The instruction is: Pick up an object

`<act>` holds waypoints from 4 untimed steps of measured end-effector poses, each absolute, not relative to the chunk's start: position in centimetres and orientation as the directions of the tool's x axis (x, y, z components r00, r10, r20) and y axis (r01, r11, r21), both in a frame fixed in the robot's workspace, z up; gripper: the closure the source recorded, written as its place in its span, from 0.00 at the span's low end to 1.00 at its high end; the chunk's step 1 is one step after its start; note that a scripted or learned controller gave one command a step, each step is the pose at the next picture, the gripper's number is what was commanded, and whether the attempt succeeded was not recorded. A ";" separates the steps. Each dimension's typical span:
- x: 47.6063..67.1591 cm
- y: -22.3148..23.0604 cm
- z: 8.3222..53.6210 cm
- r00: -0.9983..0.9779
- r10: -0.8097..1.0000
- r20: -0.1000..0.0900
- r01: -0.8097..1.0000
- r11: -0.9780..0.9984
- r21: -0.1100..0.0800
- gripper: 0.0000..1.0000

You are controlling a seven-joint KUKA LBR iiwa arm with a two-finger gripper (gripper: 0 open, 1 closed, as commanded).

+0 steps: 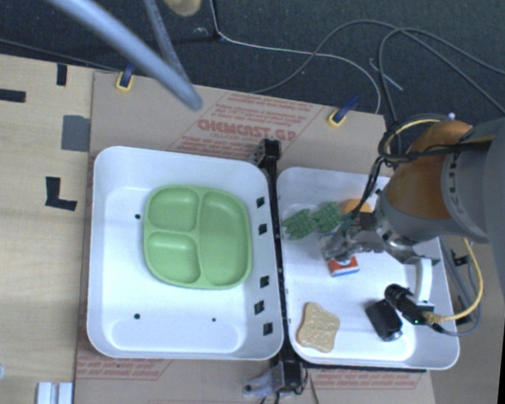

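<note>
- Tool [342, 244] is down in the right bin [438, 355], just above the small red-and-white box [344, 267], touching or nearly so.
- Can't tell whether the tool is spread or closed; the wrist and cabling hide the tips. Nothing visibly clamped, so I count no grasp.
- Likely target: the box, sitting near the bin's centre. The green leafy piece [312, 219] lies just left of the tool, toward the divider [275, 244]. An orange thing [351, 205] peeks out behind the tool, mostly hidden.
- The tan cracker-like piece [318, 327] is near the front rim, well apart from the tool. The black object [386, 318] sits right of it, close to the arm's cable.
- To do this step well: centre over the box alone, tips straddling its short sides, and keep the leafy piece out of the closing path.
- Go low enough to get under the box's top edge; it looks flat, so a shallow grab may slip.
- Lift straight up and confirm the box leaves the bin floor.
- The left bin [104, 253] holds the green divided plate [199, 237]; not relevant here.
</note>
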State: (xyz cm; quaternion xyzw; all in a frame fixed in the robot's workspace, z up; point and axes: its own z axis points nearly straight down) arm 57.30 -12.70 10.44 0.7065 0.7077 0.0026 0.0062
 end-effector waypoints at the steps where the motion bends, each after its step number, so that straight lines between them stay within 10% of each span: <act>1: 57.3 -12.5 16.7 -0.001 1.000 -0.001 1.000 0.001 0.004 1.00; 4: 57.1 -7.1 23.1 -0.005 1.000 0.000 1.000 0.005 -0.002 1.00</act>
